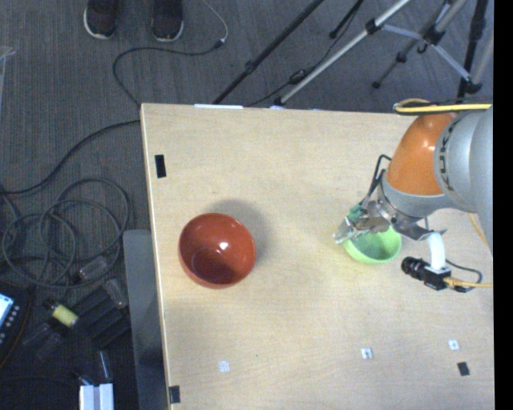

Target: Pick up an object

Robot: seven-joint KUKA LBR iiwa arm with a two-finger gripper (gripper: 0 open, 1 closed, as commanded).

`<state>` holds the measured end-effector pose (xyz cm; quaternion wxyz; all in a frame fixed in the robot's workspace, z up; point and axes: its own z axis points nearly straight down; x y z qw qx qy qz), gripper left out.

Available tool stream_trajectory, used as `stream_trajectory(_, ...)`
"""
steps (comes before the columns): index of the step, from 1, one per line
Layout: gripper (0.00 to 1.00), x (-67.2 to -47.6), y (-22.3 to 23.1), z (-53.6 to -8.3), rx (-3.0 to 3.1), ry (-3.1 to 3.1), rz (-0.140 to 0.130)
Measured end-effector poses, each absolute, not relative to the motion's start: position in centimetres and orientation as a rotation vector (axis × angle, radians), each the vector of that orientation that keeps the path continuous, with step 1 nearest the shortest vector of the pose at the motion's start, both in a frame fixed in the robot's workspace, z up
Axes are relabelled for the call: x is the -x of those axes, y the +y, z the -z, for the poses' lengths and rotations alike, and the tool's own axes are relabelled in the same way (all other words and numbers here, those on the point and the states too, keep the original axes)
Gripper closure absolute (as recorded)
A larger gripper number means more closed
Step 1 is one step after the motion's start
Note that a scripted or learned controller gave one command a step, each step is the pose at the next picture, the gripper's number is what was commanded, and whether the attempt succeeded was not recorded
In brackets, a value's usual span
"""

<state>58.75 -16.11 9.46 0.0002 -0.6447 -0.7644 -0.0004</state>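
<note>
Gripper (358, 227) poised over the near-left rim of a small green bowl (374, 247), at the right side of a pale wooden bench (296, 160), as we look down at a slant from the fixed camera. We see the grey arm (473, 164) with its orange band (418, 160) reaching in from the right, its wrist bent down toward the bowl. We cannot tell how the jaws stand: the metal parts at the tip blur together against the green, and whether they touch the rim or hang just above it is not clear to us. The green bowl sits upright on the bench surface, partly hidden beneath the wrist. A short black part (425, 270) on a cable hangs from the arm just right of the bowl. Well apart to the left, we find a red bowl (216, 249), upright, its glossy hollow facing up, near the bench's left edge. Beyond that edge lies dark carpet (64, 104) with loops of black cable (60, 232); tripod legs (417, 32) and a pair of shoes (132, 18) stand at the top.
</note>
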Motion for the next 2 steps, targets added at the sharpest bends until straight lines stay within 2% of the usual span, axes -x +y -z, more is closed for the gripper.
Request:
stream_trajectory(1,1.0,-58.61,-11.59,-18.37,1.883,-2.513,0.001)
stream_trajectory(2,0.0,-58.61,-11.59,-18.38,1.884,-2.513,0.001)
